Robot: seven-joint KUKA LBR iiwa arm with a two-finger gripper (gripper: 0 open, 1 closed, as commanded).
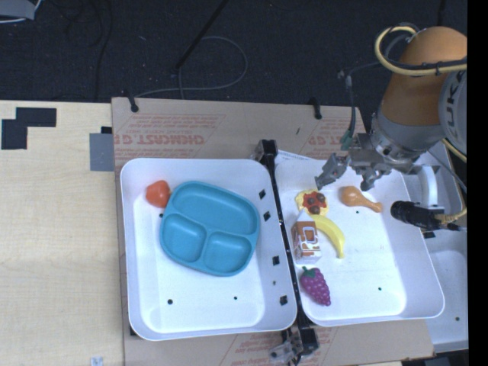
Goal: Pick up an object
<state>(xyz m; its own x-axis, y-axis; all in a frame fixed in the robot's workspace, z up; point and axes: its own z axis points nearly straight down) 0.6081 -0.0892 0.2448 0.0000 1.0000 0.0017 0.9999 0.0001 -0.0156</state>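
My gripper (349, 176) hangs over the back of the right bin (412, 280), open, its two grey fingers spread with nothing between them. Just below and between the fingers lies a tan chicken drumstick (358, 198). To its left sits a small yellow and red toy (313, 201). A yellow banana (332, 235) lies beside a small orange and white carton (306, 239). A bunch of purple grapes (316, 285) rests nearer the front of that bin.
The left bin (152, 311) holds a blue divided plate (209, 228) and a red-orange tomato (158, 194) at its back left corner. A black divider (279, 227) runs between the bins. A black cylinder (415, 214) juts in at the right.
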